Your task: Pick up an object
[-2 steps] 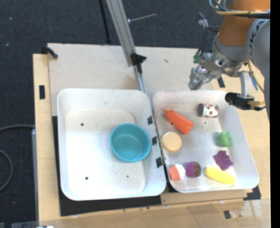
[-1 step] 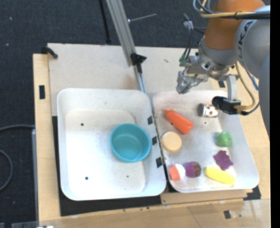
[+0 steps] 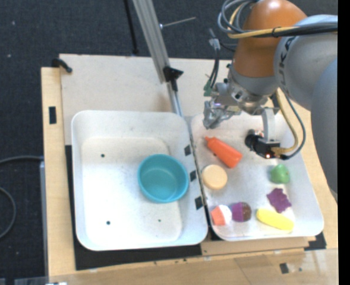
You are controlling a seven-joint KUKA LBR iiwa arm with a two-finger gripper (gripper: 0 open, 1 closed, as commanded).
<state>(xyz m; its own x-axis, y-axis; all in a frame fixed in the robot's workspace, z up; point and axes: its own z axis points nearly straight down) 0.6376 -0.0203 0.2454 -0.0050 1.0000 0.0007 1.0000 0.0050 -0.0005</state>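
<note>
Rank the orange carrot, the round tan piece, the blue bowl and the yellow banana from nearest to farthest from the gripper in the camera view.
1. Orange carrot, just below the gripper, at the top of the right bin.
2. Round tan piece, lower, by the right bin's left wall.
3. Blue bowl, in the left bin.
4. Yellow banana, at the right bin's near right corner.

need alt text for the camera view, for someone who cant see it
A grey arm's gripper hovers over the right bin, above an orange carrot toy among small toy foods. The left bin holds a teal bowl.
</note>
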